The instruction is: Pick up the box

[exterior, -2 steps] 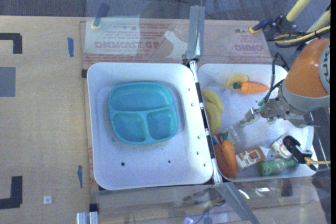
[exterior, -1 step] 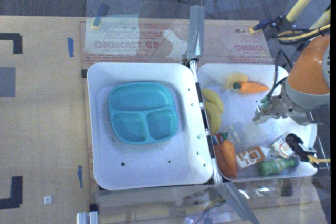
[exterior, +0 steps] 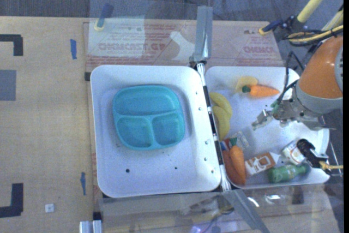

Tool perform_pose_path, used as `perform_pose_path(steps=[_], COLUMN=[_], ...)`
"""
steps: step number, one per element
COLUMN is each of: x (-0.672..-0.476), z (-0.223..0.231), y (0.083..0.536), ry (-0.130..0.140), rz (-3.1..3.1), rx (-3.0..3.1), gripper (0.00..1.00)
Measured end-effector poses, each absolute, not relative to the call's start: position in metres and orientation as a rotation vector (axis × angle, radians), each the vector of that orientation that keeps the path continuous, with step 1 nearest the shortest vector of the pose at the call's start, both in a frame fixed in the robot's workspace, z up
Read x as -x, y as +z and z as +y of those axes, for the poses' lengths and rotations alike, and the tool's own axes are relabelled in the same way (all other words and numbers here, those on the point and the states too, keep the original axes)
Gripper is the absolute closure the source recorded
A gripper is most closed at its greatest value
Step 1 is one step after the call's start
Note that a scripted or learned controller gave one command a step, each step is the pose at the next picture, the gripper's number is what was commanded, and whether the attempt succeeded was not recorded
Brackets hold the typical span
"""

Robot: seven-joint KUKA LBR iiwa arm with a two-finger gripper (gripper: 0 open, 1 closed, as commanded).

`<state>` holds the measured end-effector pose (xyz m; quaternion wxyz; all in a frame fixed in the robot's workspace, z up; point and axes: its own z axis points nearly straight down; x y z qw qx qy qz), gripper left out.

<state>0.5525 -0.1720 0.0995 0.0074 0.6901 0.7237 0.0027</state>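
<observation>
Left bin [exterior: 103, 172], on the tabletop [exterior: 43, 117]: a teal divided tray [exterior: 148, 117] lies near its centre. Right bin [exterior: 283, 71]: a banana [exterior: 221, 112] at 9 o'clock, a carrot [exterior: 263, 91] at 12 o'clock, the box [exterior: 260, 162], orange and white, lying flat at 6 o'clock, with a green bottle [exterior: 286, 173] just beside it at 5 o'clock. The hand [exterior: 264, 119] hangs over the bin's centre, above and apart from the box, fingers spread and holding nothing.
</observation>
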Motion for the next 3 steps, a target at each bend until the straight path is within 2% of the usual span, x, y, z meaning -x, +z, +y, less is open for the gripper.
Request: perform_pose_path(steps=[1, 2, 3], x=[-0.599, -0.593, -0.655], z=[-0.155, -0.121, -0.141], y=[0.088, 0.089, 0.087], ry=[0.004, 0.003, 0.001], rz=[2.248, 2.516, 2.098], rx=[-2.185, -1.876, -2.333], gripper=[0.0, 0.0, 0.0])
